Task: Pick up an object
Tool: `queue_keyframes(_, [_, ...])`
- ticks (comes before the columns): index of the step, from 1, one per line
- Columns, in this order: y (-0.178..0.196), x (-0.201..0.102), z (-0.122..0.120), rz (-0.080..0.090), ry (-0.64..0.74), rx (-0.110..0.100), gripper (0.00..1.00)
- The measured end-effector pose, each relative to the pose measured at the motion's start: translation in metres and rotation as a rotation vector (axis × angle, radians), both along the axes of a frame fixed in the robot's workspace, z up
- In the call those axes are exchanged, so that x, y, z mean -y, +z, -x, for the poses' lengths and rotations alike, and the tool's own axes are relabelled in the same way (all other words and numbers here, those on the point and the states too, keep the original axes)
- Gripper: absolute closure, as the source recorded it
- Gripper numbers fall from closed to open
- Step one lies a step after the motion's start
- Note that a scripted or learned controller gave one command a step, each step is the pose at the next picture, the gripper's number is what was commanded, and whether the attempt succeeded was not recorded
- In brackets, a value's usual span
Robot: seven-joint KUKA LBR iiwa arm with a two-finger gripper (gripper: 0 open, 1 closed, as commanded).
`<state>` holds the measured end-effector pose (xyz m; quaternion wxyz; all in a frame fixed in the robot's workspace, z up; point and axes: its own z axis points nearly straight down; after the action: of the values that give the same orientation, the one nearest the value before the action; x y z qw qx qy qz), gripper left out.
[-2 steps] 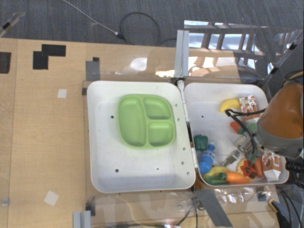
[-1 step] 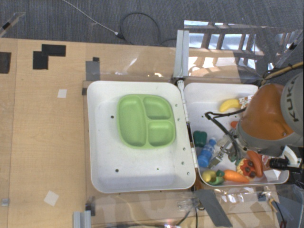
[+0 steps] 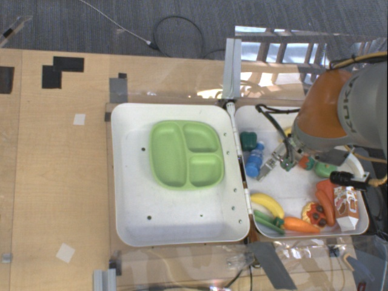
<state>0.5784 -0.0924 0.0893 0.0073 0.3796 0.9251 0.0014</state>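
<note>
Bench: wood top [image 3: 54, 180] with two white bins side by side, grey floor behind at 12 o'clock.
Left bin: I see the left bin [image 3: 139, 223] with just a green plate [image 3: 185, 154] lying flat in its middle. I think it is the drop place, so the toys stay out of it for now.
Right bin: the right bin [image 3: 276, 190] has all the toys, so my arm goes there to pick.
Toys: a green block [image 3: 248, 140] and a blue toy [image 3: 254, 160] sit by the wall at 9 o'clock. A banana [image 3: 268, 203], a green stick [image 3: 267, 219] and a carrot [image 3: 300, 225] lie at 6 o'clock. A pizza slice [image 3: 314, 213], a red toy [image 3: 326, 199] and a small box [image 3: 347, 207] crowd the corner at 4 o'clock.
Arm: my arm [image 3: 339, 111] comes in from 3 o'clock and leans over the right bin.
Pincer: the pincer [image 3: 277, 160] is low in the bin, just beside the blue toy. I cannot tell if it is spread or squeezed, and I see nothing held in it.
Task thing: I guess the blue toy is the one to pick. It is on the bin floor, not lifted yet.
</note>
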Motion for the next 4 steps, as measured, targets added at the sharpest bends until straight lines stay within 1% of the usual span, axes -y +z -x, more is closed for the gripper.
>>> queue_keyframes(1, [-0.002,-0.002,-0.055,0.003,0.005,-0.009,0.0])
queue_keyframes(2, [-0.002,-0.004,-0.063,-0.003,-0.152,-0.019,0.0])
queue_keyframes(3, [-0.002,-0.003,-0.08,-0.006,-0.254,-0.07,0.0])
queue_keyframes(4, [0.012,0.003,-0.088,0.008,-0.25,-0.022,1.0])
